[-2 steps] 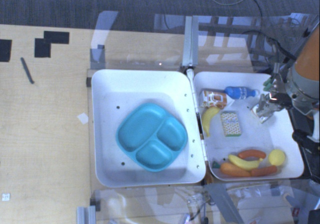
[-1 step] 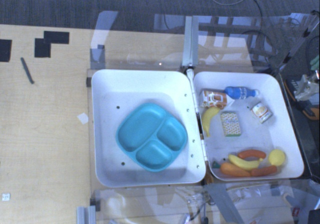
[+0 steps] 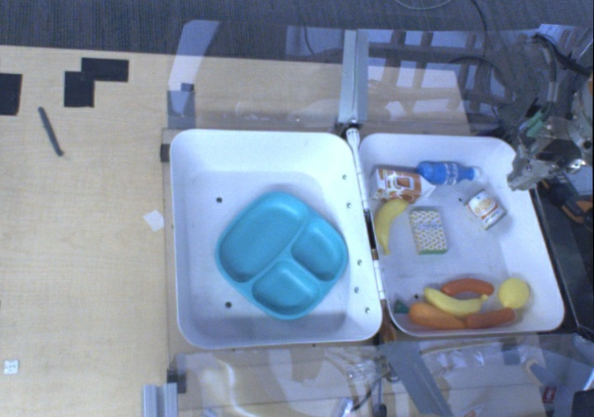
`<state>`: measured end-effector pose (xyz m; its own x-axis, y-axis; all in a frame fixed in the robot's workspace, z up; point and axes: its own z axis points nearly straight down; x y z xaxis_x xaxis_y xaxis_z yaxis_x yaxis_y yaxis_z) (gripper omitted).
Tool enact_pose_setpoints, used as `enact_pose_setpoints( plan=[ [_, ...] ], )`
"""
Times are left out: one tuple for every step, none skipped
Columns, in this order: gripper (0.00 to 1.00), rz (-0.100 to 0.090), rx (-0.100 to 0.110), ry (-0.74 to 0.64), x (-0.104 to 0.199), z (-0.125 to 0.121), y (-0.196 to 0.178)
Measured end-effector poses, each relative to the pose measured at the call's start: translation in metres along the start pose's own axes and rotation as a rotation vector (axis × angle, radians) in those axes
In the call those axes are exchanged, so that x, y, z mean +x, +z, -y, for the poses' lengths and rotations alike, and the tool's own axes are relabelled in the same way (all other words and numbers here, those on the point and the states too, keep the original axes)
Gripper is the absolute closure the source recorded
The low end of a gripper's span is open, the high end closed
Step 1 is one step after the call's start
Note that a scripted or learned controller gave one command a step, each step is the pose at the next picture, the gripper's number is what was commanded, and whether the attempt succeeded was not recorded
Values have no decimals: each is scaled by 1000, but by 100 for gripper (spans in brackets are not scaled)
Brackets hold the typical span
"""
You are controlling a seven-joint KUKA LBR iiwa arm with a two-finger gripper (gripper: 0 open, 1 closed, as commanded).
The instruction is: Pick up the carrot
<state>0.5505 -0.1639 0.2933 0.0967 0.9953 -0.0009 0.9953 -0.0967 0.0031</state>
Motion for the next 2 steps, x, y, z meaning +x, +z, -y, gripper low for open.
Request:
enact_pose_setpoints(
  plan=[
    [100,0,-3,232,-7,62,-66],
    [100,0,2,417,-17,62,90]
  ],
)
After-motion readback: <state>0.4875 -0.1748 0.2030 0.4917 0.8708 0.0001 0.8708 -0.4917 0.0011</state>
